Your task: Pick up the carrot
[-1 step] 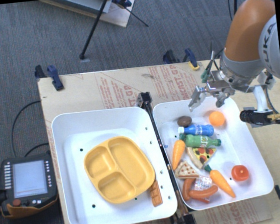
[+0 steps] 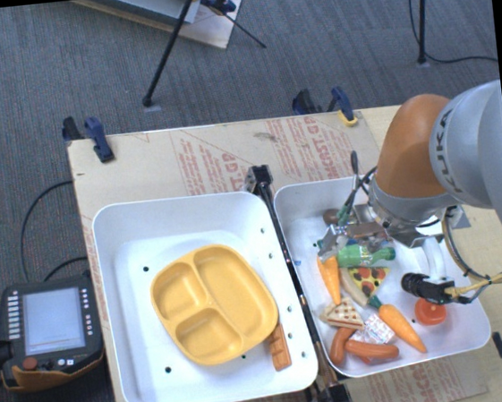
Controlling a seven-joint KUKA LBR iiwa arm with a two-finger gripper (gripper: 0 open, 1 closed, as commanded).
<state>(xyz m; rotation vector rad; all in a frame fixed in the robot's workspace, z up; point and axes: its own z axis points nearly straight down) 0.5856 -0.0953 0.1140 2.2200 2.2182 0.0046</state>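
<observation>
Two orange carrots lie in the right bin (image 2: 478,327). One carrot (image 2: 330,277) sits near the bin's left wall, pointing toward the front. The other carrot (image 2: 400,327) lies slanted near the front, right of the middle. My gripper (image 2: 343,235) hangs low over the bin's left half, just above and behind the first carrot's top end. A green toy (image 2: 366,253) lies right beside the gripper, and the wrist hides what is behind it. Nothing shows as held.
A pizza slice (image 2: 366,280), a sandwich wedge (image 2: 343,314), two sausages (image 2: 371,350) and a red tomato (image 2: 430,313) crowd the right bin around the carrots. The left bin (image 2: 122,255) holds a yellow divided plate (image 2: 213,303) and a brown stick (image 2: 279,348).
</observation>
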